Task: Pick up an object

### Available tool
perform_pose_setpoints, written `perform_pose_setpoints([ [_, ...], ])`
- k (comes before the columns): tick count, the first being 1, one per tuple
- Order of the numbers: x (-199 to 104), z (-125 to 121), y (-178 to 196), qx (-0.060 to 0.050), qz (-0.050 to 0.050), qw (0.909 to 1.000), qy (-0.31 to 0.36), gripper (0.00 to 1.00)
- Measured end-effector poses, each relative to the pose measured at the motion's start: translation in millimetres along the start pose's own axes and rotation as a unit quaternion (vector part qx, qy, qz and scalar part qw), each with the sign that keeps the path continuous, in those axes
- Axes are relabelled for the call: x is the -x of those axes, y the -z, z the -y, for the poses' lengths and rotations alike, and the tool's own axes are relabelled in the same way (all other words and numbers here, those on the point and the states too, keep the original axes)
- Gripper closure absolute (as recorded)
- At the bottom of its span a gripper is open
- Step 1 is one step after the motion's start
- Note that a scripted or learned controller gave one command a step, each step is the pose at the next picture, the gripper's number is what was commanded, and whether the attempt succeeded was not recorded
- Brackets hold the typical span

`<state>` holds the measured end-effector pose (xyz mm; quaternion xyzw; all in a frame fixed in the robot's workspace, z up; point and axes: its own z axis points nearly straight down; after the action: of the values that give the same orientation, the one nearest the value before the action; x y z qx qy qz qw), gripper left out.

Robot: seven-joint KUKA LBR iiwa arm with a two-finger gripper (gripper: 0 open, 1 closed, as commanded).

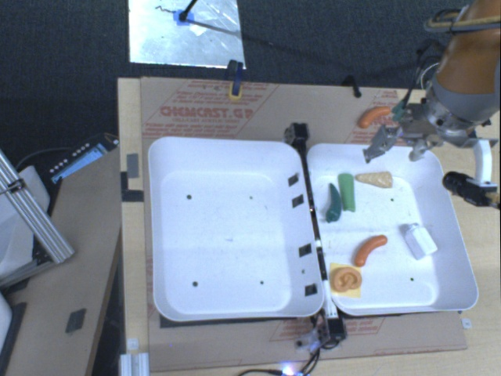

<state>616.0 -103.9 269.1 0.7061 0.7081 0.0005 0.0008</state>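
1. The table (pixel 133 304) carries the left bin (pixel 227 225) and the right bin (pixel 438 272).
2. The tool (pixel 398 150) hovers over the right bin's far edge, spread apart and holding nothing, so the pick is not yet made.
3. Candidates in the right bin: green piece (pixel 346 192), orange sausage (pixel 370 249), white block (pixel 419 240), beige wedge (pixel 376 179) nearest the tool.

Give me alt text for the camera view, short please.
The arm's end effector hangs open over the far edge of the right bin, which holds green pieces, a sausage, a white block and other small items. Another sausage lies outside the bin.
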Motion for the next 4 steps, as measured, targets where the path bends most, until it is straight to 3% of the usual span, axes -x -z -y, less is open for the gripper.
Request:
perform_pose_setpoints([
  [1,16,-18,-142,-0.002,0.0,1.0,-0.001,0.0],
  [2,50,13,-183,0.002,0.0,1.0,-0.002,0.0],
  [3,24,60,-184,-0.002,-0.001,1.0,-0.001,0.0],
  [4,4,125,-185,-0.003,-0.001,1.0,-0.001,0.0],
])
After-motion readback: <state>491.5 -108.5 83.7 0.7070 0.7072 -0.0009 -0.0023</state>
